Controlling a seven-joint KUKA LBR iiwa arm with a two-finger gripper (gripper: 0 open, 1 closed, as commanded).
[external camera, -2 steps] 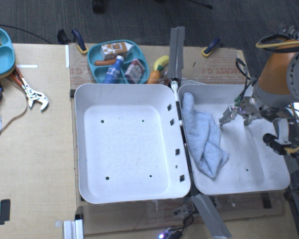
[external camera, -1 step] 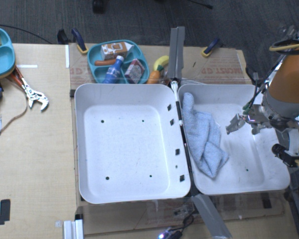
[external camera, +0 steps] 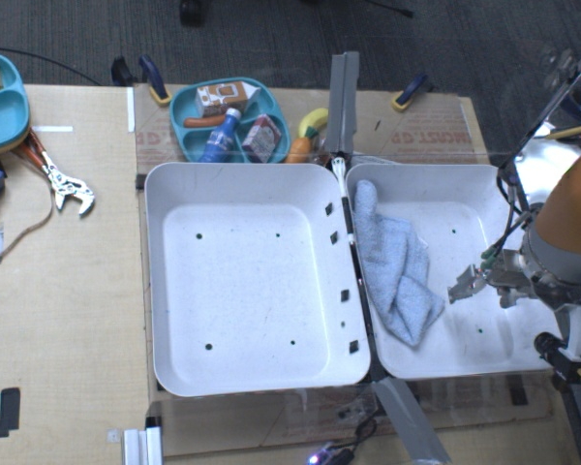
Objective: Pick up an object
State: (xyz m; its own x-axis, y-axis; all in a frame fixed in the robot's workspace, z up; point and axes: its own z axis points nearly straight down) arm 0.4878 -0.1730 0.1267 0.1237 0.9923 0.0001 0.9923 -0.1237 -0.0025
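**Approach to the cloth, nothing yet grasped**

Dark carpet lies behind a pale wooden bench (external camera: 68, 318) that carries two shallow white plastic bins side by side. At the right edge of the view, the grey arm with its orange band reaches over the right-hand bin (external camera: 465, 352), and its two-finger gripper (external camera: 463, 287) hangs low above the bin floor. Whether the tool is wide or narrow cannot be told at this size; nothing is visible between its tips.

Just to the tool's left, close but apparently not touching, lies the crumpled pale blue towelling cloth (external camera: 392, 264), stretched along that bin's wall nearest the left-hand bin (external camera: 242, 279). Its nearest fold is roughly level with the gripper.

By this reading the step in hand is the approach, with the pick itself not yet made. The next move would call for a short shift leftward onto a raised fold, a descent into the soft pile, and a firm closing before lifting, since thin cloth slips easily.
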